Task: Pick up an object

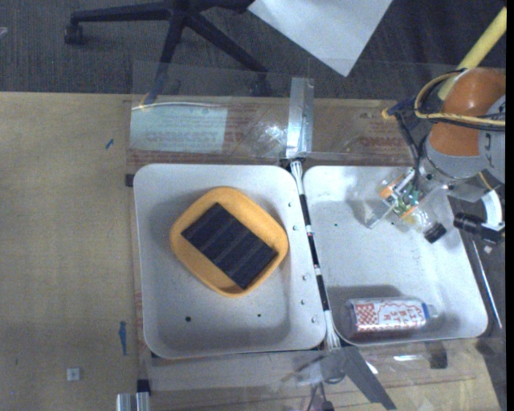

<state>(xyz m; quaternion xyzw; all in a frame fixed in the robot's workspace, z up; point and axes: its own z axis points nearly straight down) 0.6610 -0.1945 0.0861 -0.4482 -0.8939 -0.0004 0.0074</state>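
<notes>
Hanging over the far right part of the right bin, the arm comes in from the right, orange band above the wrist, cables looped round it. The gripper sits low near that bin's upper half, a small cluster of metal and coloured bits at its tip; whether it is released or clenched, cannot tell, too small and cluttered.

Objects to pick: a tube-like packet with a red-and-white checked pattern, lying flat on its side along the near edge of the right bin, cap end pointing right. It is well apart from the gripper, toward the near side, roughly below it in the view. Nothing seen gripped from this packet; it rests on the bin floor.

The left bin holds an orange tray-like thing, rounded corners, with a dark ribbed rectangular panel set on top, the whole piece turned at a slant. It sits about mid-bin, slightly toward the far side, across the divider from the gripper and well apart from it.

Both bins sit side by side on a wooden bench. Behind the bins, clear plastic sheeting and a metal bracket at the seam. Office chair base on the carpet beyond, white sheet near it.
</notes>
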